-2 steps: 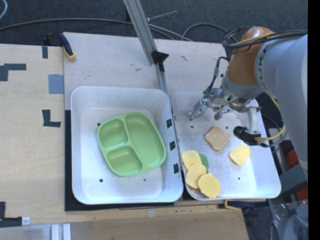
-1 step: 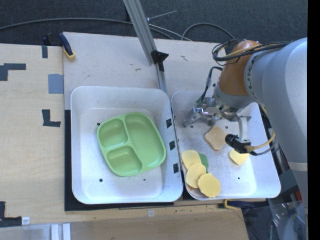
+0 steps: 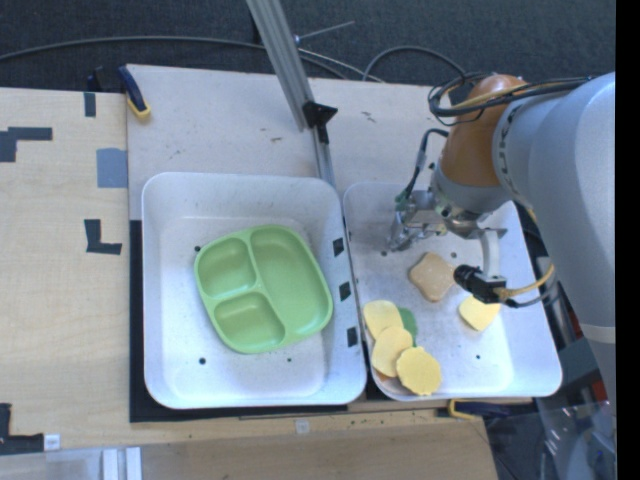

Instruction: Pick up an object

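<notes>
You have the arm reaching in from the right, its orange band above the wrist over the far part of the right bin. The gripper hangs at the far left of that bin, close to the wall shared with the left bin. You can see it only as a small dark and metallic cluster pointing down at the bin floor; whether the claw is apart or together cannot be told from here, and nothing is visible in it.

The things to pick lie nearer and to the right of the gripper. A tan toast-like piece rests flat on the bin floor, just near-right of the gripper and apart from it. A yellow wedge lies further right, close to a dark fitting with a yellow cable on the arm. Along the near left corner of the right bin you have three yellow round slices overlapping one another, with a green piece tucked against them; these sit well nearer than the gripper.

In the left bin a green divided tray lies flat, tilted in plan, near the middle, well left of the gripper.
</notes>
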Tool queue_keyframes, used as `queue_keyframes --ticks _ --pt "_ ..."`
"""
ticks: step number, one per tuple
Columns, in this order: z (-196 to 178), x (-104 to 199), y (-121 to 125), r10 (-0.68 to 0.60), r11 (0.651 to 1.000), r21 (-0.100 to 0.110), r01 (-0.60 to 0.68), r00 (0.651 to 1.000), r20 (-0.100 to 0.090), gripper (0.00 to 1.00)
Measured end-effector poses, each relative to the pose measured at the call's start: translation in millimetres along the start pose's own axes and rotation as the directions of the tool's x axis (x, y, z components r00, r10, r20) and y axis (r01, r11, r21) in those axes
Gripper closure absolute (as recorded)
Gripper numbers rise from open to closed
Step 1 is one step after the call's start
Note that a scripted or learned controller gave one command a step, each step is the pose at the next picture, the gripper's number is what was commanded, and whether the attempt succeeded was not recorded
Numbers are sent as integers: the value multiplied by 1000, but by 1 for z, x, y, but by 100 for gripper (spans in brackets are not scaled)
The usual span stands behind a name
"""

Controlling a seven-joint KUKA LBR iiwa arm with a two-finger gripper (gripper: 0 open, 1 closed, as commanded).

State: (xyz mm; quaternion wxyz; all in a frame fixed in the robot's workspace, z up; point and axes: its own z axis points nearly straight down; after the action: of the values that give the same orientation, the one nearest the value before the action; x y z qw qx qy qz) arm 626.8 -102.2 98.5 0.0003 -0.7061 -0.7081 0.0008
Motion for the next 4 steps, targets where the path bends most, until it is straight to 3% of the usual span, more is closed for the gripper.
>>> queue_keyframes --ticks 2,3,4 --pt "-107 -3 -10 2 1000 -6 -2 1000 0 100" --pt "-124 -2 -10 1 1000 -3 -1 1000 -1 100" --pt "-130 40 -26 -2 1000 0 2 1000 -2 100"
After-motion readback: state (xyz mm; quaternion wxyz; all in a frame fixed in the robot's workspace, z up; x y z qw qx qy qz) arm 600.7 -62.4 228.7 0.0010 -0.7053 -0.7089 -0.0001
